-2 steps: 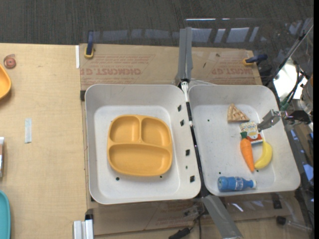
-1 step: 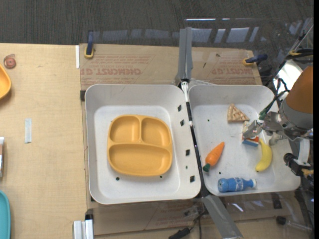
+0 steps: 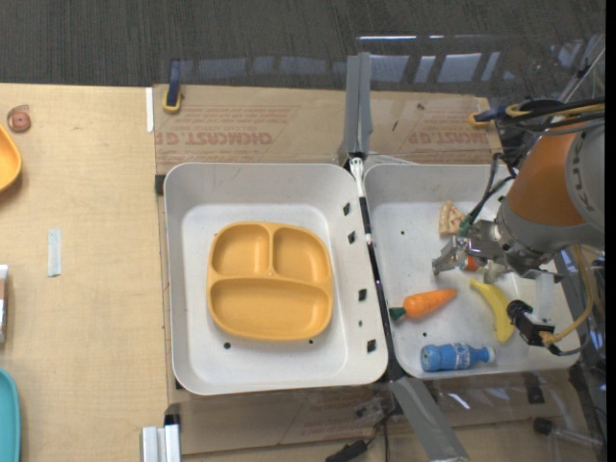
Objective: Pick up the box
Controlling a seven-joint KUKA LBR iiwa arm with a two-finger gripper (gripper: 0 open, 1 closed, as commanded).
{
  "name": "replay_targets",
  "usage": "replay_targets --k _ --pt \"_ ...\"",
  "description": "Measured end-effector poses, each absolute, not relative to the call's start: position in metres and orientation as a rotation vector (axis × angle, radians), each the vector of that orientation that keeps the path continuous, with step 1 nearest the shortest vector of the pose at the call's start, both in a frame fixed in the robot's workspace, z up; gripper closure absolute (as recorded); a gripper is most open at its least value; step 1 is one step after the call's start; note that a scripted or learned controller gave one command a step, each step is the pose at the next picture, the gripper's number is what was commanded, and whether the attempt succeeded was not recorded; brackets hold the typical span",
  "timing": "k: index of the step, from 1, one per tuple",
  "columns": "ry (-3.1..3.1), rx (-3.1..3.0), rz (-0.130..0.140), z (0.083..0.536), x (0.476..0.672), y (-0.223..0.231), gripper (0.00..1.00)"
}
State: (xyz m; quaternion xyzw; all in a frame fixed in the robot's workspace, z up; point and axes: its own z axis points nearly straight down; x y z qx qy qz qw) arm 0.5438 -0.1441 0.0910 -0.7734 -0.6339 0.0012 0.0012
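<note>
Box, as best I can judge, is the tan speckled piece toward the back of the right bin. From the left I see a plate in the left bin, then a carrot, bottle and banana. My gripper hangs just in front of the box; released or clenched, I cannot tell.

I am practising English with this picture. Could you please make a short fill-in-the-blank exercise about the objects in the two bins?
1. The yellow divided plate lies in the ___ bin.
2. The carrot lies between the gripper and the blue ___.
3. The colour of the banana is ___.

Missing words: left; bottle; yellow
</note>
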Motion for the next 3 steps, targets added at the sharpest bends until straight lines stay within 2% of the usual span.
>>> replay_targets --k 1,2,3 --pt "-2.033 -2.396 0.003 0.100 0.618 -0.191 0.00" --pt "-2.037 -2.394 0.006 0.109 0.618 -0.190 1.00" --pt "-2.098 -2.340 0.003 0.210 0.659 -0.150 1.00"
